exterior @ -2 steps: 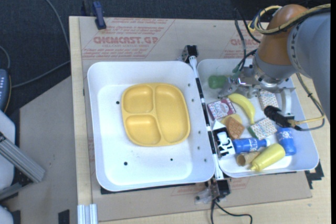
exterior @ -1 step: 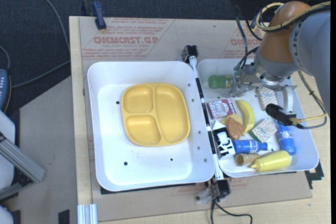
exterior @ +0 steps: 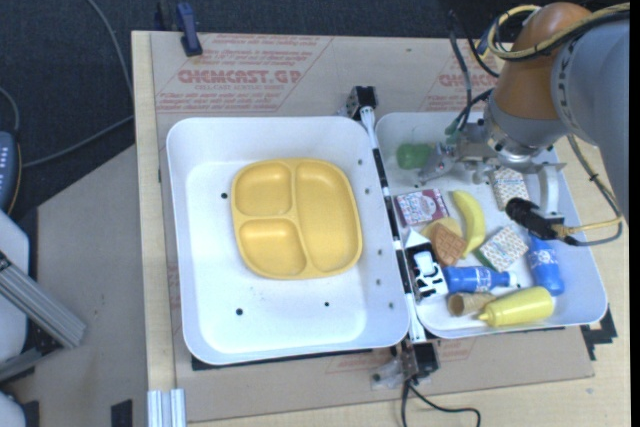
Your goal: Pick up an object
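Gripper (exterior: pixel 462 158) low in right bin (exterior: pixel 590 290), banana (exterior: pixel 470 219) just below, green object (exterior: pixel 413 155) beside; finger spread unclear.

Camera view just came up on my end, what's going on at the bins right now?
The grey arm is reaching in over the right bin, its claw low among the clutter near a green object and a banana. Nothing is visibly gripped. The left bin holds a yellow divided plate.
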Robot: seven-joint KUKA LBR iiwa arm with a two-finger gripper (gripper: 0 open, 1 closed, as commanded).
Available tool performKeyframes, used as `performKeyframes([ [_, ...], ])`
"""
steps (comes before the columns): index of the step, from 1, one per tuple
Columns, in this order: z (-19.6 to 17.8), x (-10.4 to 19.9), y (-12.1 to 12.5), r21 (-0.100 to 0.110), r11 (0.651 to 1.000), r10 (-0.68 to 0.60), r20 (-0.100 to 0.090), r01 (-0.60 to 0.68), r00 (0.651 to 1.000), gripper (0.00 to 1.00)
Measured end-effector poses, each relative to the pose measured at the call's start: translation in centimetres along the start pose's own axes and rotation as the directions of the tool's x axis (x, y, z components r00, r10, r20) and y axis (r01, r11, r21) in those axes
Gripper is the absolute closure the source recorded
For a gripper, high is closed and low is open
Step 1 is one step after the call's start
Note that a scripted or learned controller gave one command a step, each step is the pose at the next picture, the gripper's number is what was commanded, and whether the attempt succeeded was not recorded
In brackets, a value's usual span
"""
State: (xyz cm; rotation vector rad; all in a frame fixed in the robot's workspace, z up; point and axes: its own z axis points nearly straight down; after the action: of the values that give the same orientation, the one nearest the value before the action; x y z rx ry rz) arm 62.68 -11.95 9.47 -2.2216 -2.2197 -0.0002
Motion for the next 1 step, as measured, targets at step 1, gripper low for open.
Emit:
performKeyframes([
  [1, 0.95, 0.49, -3.65, -0.003, 1.0, -0.001, 0.001, 0.001, 1.0, 0.0],
])
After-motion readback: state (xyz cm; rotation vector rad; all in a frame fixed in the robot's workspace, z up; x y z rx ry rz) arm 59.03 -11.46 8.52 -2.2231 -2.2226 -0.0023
